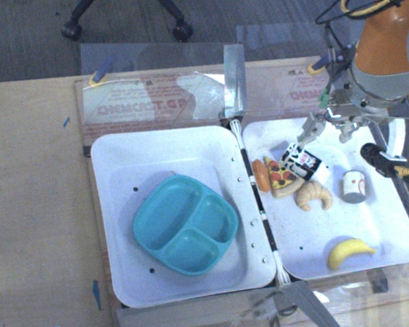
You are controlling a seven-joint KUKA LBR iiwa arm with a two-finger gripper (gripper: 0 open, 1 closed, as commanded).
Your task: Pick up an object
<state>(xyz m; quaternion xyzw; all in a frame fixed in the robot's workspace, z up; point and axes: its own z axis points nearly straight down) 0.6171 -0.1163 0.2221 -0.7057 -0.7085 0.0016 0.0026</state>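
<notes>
The right bin point(393, 226) holds several small objects. A black-and-white carton point(302, 160) lies on a pizza slice toy point(281, 178), with an orange hot dog toy point(262, 175) to their left. A croissant point(314, 196) sits just below them, a white cup point(353, 185) lies on its side to the right, and a banana point(350, 251) rests near the front. My gripper point(328, 131) hangs over the bin's back part, above and to the right of the carton. It is open, with nothing between its fingers.
The left bin point(118, 168) holds a teal divided plate point(185, 224). A metal divider point(234, 83) stands behind the seam between the bins. A black cable end point(375, 157) hangs at the right bin's right side.
</notes>
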